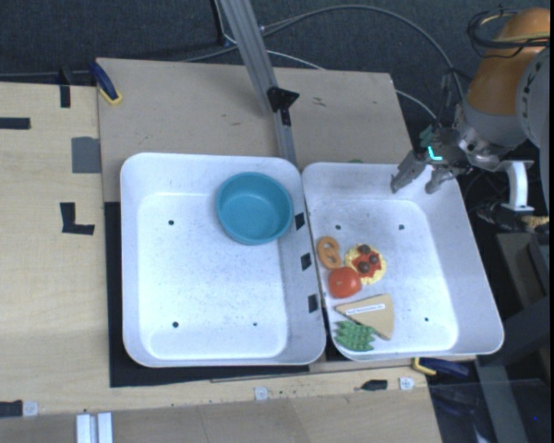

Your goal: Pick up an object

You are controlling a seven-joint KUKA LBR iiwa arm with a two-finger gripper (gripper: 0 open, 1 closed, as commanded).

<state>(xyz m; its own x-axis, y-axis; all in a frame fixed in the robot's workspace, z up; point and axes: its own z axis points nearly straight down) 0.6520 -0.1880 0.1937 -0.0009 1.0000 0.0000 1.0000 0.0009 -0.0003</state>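
My gripper (419, 179) hangs over the far right corner of the right bin (443, 238), its two fingers spread apart with nothing between them. Well below it, along that bin's left side, lie a small pretzel (329, 251), a yellow piece with dark red berries (366, 260), a red tomato (344, 283), a tan wedge like a sandwich slice (371, 312) and a green leafy piece (355, 336). A blue bowl (254, 208) rests in the far right part of the left bin (166, 275).
A slanted grey pole (258, 63) comes down to the seam between the two bins at the back. Cables loop behind the right bin. The bench around the bins is tan board with black tape marks on the left.
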